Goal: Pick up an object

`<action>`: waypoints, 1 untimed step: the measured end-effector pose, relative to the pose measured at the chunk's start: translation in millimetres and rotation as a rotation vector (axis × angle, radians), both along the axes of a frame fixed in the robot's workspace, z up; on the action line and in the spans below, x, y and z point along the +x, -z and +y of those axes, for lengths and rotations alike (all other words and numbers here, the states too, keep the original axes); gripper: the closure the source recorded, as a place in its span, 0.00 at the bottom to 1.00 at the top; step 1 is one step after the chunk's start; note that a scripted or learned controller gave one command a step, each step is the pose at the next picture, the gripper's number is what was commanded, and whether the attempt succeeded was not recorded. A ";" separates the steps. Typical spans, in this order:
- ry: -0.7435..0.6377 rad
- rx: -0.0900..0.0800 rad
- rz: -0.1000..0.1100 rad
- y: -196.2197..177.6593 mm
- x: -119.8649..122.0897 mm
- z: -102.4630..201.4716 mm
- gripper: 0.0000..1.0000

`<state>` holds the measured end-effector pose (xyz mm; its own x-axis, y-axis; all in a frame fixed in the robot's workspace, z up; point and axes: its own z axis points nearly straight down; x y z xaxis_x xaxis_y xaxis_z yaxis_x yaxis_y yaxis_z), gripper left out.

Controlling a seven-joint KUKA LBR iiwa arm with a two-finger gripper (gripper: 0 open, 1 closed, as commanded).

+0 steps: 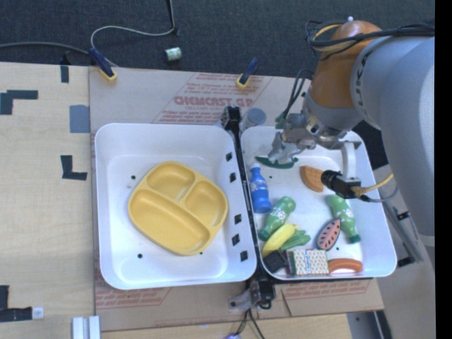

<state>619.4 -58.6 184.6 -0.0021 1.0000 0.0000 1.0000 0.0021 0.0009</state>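
We find the gripper (282, 149) low over the far left part of the right bin (374, 182), hanging from the grey arm (395, 69) with its orange band; whether it is spread or pressed together we cannot tell, for the wrist and cables hide the tips from this slant; just under it lies a thin dark green piece (272, 162), seemingly touching or nearly touching the tips, and we judge this the likeliest target, though nothing is visibly pinched.

That green piece looks flat, light and probably soft or thin plastic; we judge it awkward to take from above, since a flat thing on a smooth white floor offers only its edges and may slide; a hold across its narrow width would suit best.

Moving outward, a blue bottle (259, 191) stands just beside the divider between the bins; it looks light, stiff and smooth, best taken across its body. An orange wedge (311, 176) lies near the gripper's right; a green bottle (279, 215) and a yellow banana (280, 237) lie together toward the near side, touching; a watermelon slice (326, 235) and another green toy (344, 217) sit beyond them; all seem light toy pieces, rigid and slippery.

In the left bin (113, 189) rests a yellow divided plate (176, 207), well apart from the gripper.
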 end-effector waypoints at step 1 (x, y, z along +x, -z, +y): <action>0.000 -0.001 0.002 0.6 -0.5 -0.6 0.00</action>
<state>618.9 -59.1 184.0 -0.0017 1.0000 -0.0011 1.0000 0.0017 -0.0013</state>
